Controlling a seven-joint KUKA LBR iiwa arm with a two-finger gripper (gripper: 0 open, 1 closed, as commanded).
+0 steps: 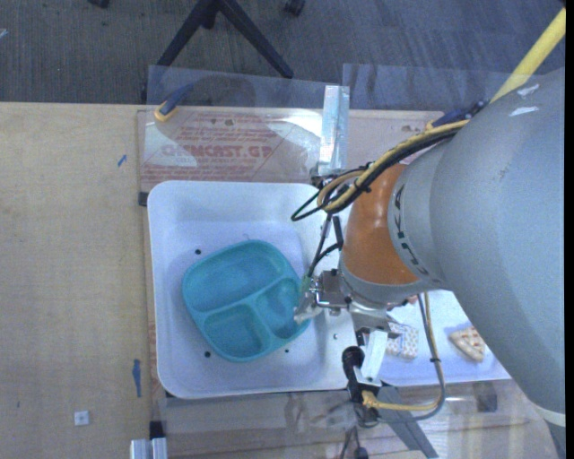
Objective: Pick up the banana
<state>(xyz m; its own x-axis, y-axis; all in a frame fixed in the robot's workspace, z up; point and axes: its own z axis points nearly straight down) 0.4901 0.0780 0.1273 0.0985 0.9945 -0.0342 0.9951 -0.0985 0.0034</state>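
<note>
Covering most of the frame, a tan worktop [63, 269] is seen from above; beyond its upper edge a dark grey carpeted floor [404, 31] is shown, with the black legs of a stand [224, 27] on it; two blue marks [121, 161] are seen on the wood at the left.

Two white bins are counted; the left bin [170, 224] lies at the centre, and the right bin [444, 363] is largely covered by the grey arm [502, 197], which enters from the right with its orange band [377, 242] and a bundle of black and yellow cables [359, 179]. One teal plate [238, 300] with three compartments is laid in the left bin; two small pieces are made out in the right bin, one tan [468, 342] and one patterned [405, 341]. One clear sheet with red lettering [224, 148] is placed above the left bin.

The hand [308, 303] is seen low at the wall between the bins, at the right rim of the plate; whether it is wide or narrow cannot be told, and nothing can be seen held in it. Where the banana lies cannot be told. Bare bin floor is left above and to the left of the plate; the plate's right side is crowded by the hand and the bin wall.
</note>
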